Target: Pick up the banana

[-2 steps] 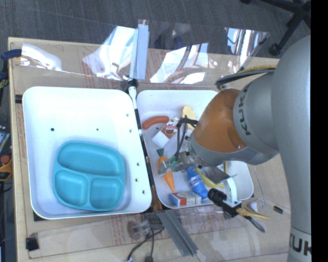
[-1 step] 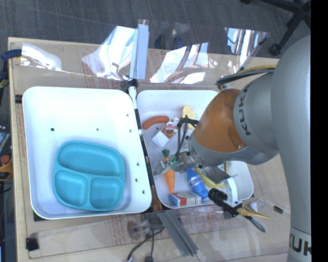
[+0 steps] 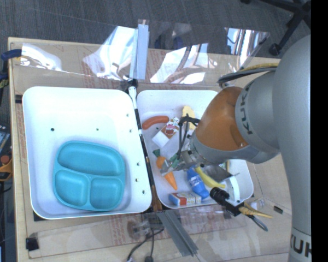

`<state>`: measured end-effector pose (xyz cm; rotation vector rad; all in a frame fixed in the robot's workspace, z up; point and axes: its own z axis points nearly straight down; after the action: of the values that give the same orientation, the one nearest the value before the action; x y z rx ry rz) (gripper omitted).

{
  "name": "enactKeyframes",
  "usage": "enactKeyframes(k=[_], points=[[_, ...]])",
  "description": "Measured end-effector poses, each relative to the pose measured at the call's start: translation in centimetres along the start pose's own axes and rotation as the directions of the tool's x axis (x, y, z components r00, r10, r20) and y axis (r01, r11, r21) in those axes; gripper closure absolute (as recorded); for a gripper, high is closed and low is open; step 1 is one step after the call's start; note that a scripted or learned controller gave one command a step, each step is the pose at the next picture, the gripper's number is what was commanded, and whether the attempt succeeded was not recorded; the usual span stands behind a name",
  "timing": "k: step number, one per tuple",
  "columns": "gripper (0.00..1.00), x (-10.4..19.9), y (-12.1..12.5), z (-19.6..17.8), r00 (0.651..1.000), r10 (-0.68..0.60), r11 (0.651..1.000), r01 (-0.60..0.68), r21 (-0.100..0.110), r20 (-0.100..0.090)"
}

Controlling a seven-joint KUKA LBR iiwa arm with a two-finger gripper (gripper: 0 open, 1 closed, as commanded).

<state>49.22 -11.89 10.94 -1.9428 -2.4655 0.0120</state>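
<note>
Scanning left to right: left bin [image 3: 38, 100] holds a teal divided tray [image 3: 90, 174], well away from the fingers. Bins touch along the middle rim. In the right bin [image 3: 147, 100], up and left of the fingers, a red sausage [image 3: 154, 121]; a small red-and-white packet [image 3: 170, 129] just right of it, a white block [image 3: 159, 139] below that. Fingers [image 3: 175, 161] sit low near the middle of the right bin, over a clutter of small items; an orange carrot [image 3: 169, 180] is just below them. Can't tell how far apart they are, or if anything is between them. Blue bottle [image 3: 195, 183] down and right of the fingers; banana [image 3: 209, 179] lies just right of it, touching, partly under the arm [image 3: 262, 113]. Red-and-white box [image 3: 184, 199] along the bin's near wall, below the fingers. Black-and-yellow pliers [image 3: 241, 207] rest on the table [image 3: 71, 236] farther right
</note>
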Motion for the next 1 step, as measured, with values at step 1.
enactKeyframes(k=[1], points=[[0.0, 0.01, 0.01, -0.01, 1.0, 0.0, 1.0, 0.0, 0.0, 0.0]])
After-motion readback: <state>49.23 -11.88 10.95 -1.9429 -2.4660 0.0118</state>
